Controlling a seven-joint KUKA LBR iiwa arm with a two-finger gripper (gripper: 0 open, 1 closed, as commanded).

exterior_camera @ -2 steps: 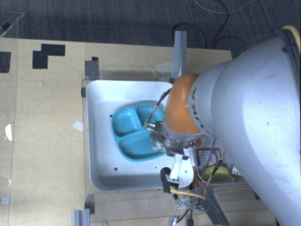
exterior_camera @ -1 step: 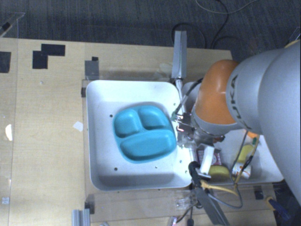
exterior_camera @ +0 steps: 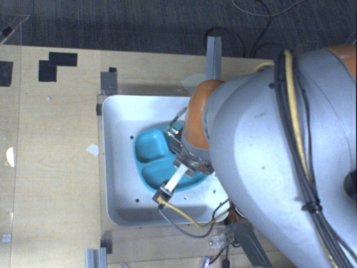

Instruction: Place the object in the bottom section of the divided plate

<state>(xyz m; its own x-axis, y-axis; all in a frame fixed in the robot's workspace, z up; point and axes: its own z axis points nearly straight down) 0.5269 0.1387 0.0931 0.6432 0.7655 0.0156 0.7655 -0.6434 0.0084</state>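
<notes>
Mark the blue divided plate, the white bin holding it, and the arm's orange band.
blue divided plate (exterior_camera: 151, 146): camera view, bare floor of its upper-left section.
white bin (exterior_camera: 119, 166): camera view, bare floor left of the plate.
orange band (exterior_camera: 197, 117): camera view, its left side.

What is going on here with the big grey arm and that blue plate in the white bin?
The grey arm reaches in from the right over the white bin. Its pincer is down low at the blue divided plate, which lies in that bin. The wrist covers the plate's right part, so whether the pincer carries the object, or has set it in a section, cannot be told from this view.
</notes>
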